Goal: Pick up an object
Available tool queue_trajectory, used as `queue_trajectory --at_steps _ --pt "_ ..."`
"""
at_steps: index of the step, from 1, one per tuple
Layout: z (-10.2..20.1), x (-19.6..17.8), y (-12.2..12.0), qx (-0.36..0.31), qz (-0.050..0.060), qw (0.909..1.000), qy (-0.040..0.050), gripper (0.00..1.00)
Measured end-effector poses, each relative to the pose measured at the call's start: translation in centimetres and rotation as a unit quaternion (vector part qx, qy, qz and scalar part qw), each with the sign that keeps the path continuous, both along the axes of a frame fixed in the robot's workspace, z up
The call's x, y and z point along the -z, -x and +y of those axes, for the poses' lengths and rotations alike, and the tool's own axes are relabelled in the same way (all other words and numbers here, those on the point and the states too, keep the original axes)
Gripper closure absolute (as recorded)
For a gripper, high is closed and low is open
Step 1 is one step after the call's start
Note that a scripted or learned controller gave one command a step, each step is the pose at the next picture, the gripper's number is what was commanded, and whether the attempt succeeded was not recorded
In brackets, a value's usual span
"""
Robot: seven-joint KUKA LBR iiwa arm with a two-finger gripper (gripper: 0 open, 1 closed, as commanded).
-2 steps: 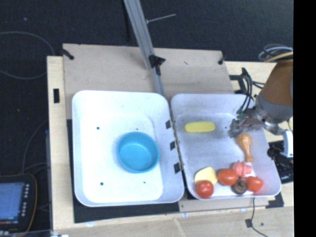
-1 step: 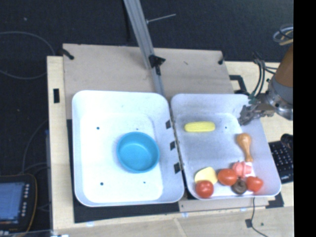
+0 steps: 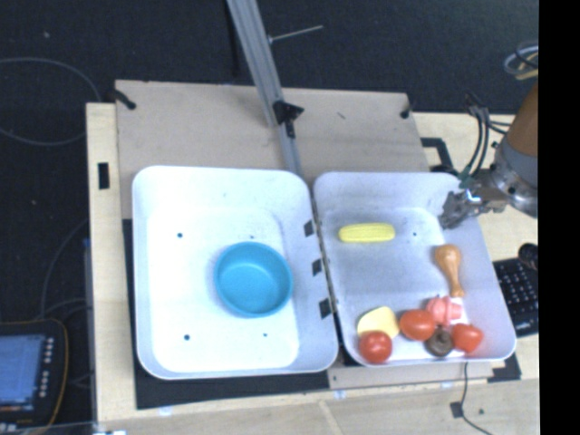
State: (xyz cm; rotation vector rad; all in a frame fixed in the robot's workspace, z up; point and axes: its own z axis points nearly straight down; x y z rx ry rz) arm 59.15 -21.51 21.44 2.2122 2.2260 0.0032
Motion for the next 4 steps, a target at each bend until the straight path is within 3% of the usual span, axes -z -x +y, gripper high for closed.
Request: queue_trajectory --at_steps 1,4 --pt "5.7 0.2 -0.4 -0.001 0.002 1.0 -0.0014 1.0" --pt "21.9 -1.4 -5.0 -0.001 0.001 1.0 -0.0013 1.0"
